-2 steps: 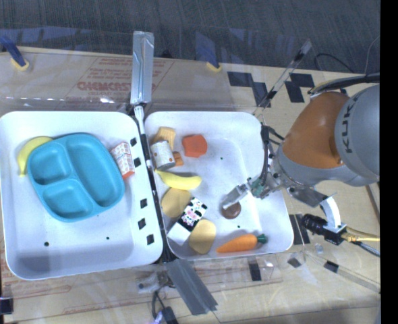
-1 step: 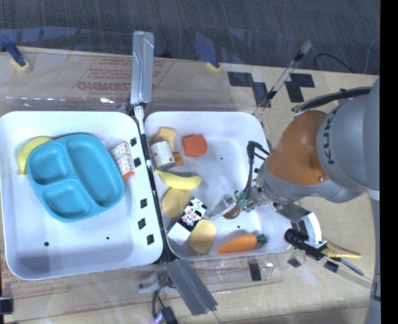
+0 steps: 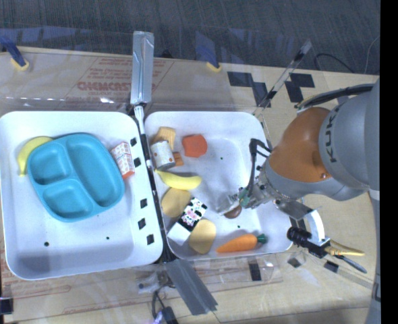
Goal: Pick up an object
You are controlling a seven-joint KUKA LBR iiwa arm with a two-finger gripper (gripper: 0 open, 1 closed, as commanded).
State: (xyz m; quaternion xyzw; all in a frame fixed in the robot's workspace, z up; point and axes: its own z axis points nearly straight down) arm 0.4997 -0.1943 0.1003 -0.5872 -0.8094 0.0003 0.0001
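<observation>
**Gripper low in the right bin, its tip hard to read**

Left bin (image 3: 10, 181): a blue divided plastic tray (image 3: 74, 174) covers most of a yellow banana-shaped toy (image 3: 29, 150). Right bin (image 3: 212, 123): another yellow banana (image 3: 179, 179), an orange block (image 3: 194, 145), an orange carrot (image 3: 238, 243). The gripper (image 3: 238, 204) sits over a small brown object (image 3: 232, 212); its own body hides its state, so I cannot tell.

A blue divided tray (image 3: 74, 175) lies in the left bin (image 3: 13, 248), overlapping a yellow banana (image 3: 27, 151). A small orange-and-white bottle (image 3: 123, 159) lies just beside the tray's right edge. Both bins sit on the counter (image 3: 64, 73).
</observation>
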